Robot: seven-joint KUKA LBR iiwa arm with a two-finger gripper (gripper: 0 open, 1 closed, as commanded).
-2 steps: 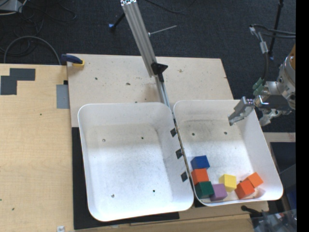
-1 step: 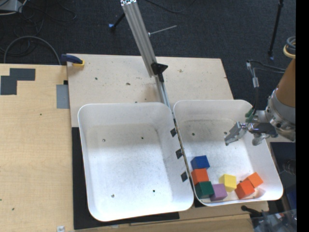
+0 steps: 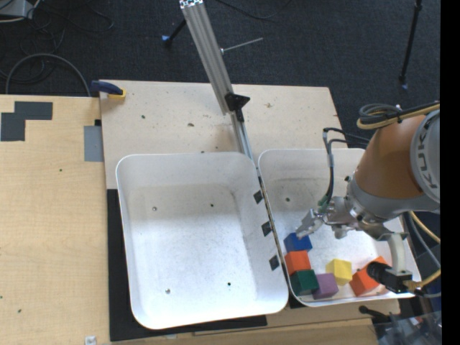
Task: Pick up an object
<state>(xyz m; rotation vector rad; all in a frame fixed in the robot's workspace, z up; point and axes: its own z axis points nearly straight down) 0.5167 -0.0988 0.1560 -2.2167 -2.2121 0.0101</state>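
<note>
The left bin [image 3: 144, 192] sits at the left of the bench with its white floor bare apart from a few dark specks, so it offers nothing to grasp and reads as the likely drop zone once a pick succeeds. An aluminium mast [image 3: 213, 56] rises at a slant from behind the seam where the two bins meet, and three small black clips [image 3: 267, 228] along that shared wall appear to lock the bins side by side so they do not shift under contact. The right bin [image 3: 287, 171] holds all the pickable stock, crowded into its near corner: a blue cube [image 3: 298, 242] against the dividing wall, an orange-red block [image 3: 297, 259] touching it on the near side, a green block [image 3: 305, 282] nearer still, then a purple block [image 3: 325, 286], a yellow block [image 3: 341, 269] and an orange block [image 3: 365, 279] toward the right wall. This tight clustering leaves little room for a finger to slip between neighbours, which in my judgement makes a clean grasp harder. The gripper [image 3: 310, 225] hangs just above and behind the blue cube, the nearest candidate, with its metal fingers [image 3: 305, 228] angled down and left; nothing is visible between them, and whether they are spread or closed cannot be told from this angle. The arm [image 3: 392, 171] enters from the right, its bulk over the bin's right half, cables looping above it.
</note>
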